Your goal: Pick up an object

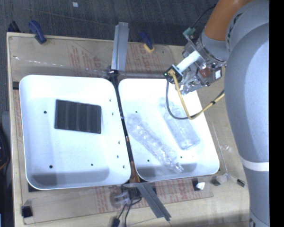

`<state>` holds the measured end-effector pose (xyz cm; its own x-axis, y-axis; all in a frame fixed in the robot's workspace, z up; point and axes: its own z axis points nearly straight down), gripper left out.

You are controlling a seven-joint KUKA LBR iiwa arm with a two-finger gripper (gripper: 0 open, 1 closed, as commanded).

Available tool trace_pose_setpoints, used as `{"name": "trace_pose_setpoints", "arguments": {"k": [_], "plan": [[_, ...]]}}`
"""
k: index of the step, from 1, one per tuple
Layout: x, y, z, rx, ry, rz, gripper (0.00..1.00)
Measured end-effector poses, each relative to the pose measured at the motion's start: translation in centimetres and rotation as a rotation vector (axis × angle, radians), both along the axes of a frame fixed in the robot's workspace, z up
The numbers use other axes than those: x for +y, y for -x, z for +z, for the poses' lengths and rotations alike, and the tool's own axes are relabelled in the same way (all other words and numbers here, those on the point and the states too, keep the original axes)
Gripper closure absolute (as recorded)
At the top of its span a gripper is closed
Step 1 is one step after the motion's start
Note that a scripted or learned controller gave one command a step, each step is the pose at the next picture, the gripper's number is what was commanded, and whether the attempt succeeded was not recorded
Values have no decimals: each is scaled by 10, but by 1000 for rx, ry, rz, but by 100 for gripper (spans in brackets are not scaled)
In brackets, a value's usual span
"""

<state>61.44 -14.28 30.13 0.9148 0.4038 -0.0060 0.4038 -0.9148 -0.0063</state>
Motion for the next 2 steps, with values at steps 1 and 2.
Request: {"name": "trace_pose_setpoints", "arguments": {"k": [1, 2], "plan": [[35, 47, 28, -5, 0, 96, 100], [53, -8, 36, -8, 0, 426, 100]]}}
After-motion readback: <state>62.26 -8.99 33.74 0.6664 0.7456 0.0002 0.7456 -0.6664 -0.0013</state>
